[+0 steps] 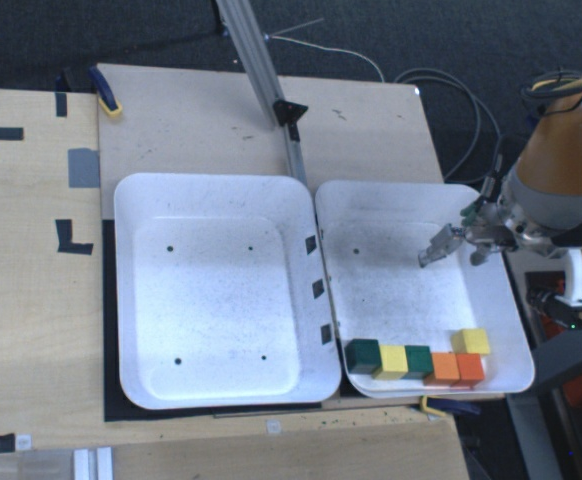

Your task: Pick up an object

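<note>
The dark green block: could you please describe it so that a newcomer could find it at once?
Take the right-hand bin and follow its near wall, where coloured blocks sit in a row. The dark green block is the leftmost, beside a yellow block, the bin's only dark one.

A pale wooden bench (pixel 31 268) carries two shallow white bins side by side: the left bin (pixel 216 193) and the right bin (pixel 391 203), their rims touching. Both rest on a dark mat (pixel 111 388) and a tan board (pixel 191 118). Dark tape marks (pixel 69 238) dot the bench's left part.
</note>
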Tool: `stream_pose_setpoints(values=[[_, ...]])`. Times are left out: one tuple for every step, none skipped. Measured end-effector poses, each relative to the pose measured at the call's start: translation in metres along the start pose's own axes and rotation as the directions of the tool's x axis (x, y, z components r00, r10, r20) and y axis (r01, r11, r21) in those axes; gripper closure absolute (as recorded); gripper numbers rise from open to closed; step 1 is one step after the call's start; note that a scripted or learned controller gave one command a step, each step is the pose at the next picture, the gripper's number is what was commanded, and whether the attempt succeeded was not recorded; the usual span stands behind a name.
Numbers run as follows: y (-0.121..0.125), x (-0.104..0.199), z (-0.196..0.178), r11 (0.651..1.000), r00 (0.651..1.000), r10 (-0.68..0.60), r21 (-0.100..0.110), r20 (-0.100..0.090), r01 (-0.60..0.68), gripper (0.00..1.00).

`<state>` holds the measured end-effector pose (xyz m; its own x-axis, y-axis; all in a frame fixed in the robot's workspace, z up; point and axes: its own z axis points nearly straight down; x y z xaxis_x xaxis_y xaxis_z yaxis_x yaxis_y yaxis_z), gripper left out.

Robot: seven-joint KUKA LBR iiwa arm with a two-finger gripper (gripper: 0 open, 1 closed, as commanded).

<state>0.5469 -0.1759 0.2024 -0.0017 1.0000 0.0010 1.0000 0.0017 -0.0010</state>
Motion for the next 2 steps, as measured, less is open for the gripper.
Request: stream_pose_setpoints(values=[[0.001, 0.056, 0.11, 1.0, 1.0, -0.002, 0.009, -0.002, 0.002, 0.0], [0.003, 0.053, 0.096, 1.0, 1.0, 0.0, 0.003, -0.001, 0.0, 1.0]])
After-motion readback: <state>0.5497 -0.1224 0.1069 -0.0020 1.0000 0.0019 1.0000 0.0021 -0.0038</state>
